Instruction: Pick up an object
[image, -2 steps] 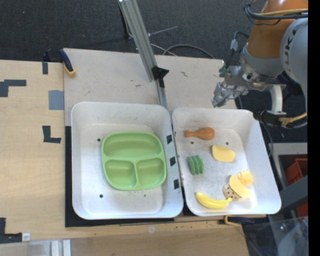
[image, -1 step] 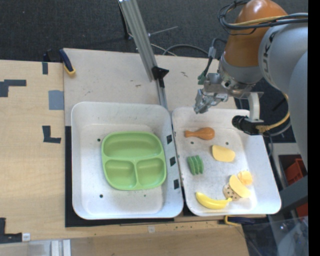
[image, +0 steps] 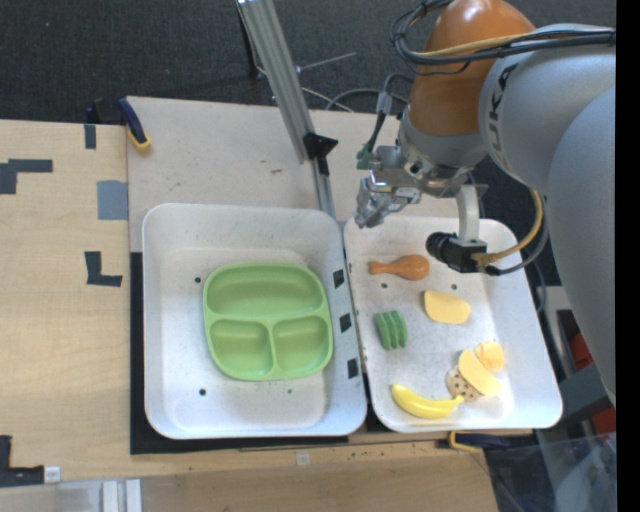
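On wooden bench (image: 60, 330), two white bins (image: 160, 300)

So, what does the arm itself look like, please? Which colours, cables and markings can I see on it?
The arm is bulky and rounded, with smooth grey shells and a glossy orange band above the wrist. Dark letters are printed on the grey shell beside the band. Black cables loop over the orange part, and a yellow cable runs down beside a black fitting. The gripper is small, metallic grey, with thin wires leading to it.
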